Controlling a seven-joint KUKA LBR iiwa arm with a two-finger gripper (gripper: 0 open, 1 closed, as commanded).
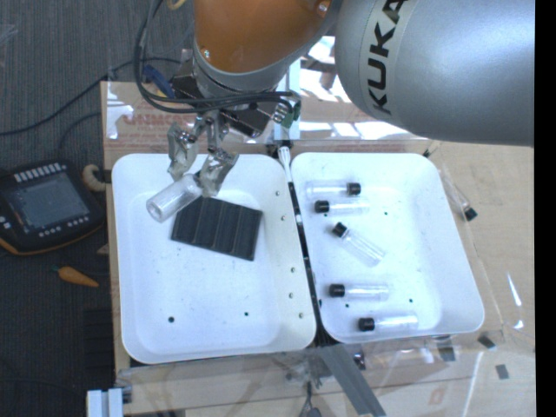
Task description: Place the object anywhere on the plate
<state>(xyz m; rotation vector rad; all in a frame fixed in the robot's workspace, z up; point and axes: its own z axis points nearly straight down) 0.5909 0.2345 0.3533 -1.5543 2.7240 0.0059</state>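
Clear vial (170, 200) lies gripped between our gripper's (197, 165) closed-in fingers, over the left bin (148, 320), at the dark ribbed plate's (217, 228) upper-left corner. We should shift it rightward over the plate's middle, then release low.

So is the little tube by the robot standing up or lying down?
Lying down, tilted. The tube lies slanted in the left bin, beside the dark plate.

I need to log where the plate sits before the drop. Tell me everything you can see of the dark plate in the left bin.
The dark plate is a flat, near-black rectangular slab with parallel ridges along its top, matte like plastic or rubber. It lies flat on the floor of the left bin, in its upper half, turned slightly askew. A clear vial at the tool sits at its upper left corner; contact is unclear.
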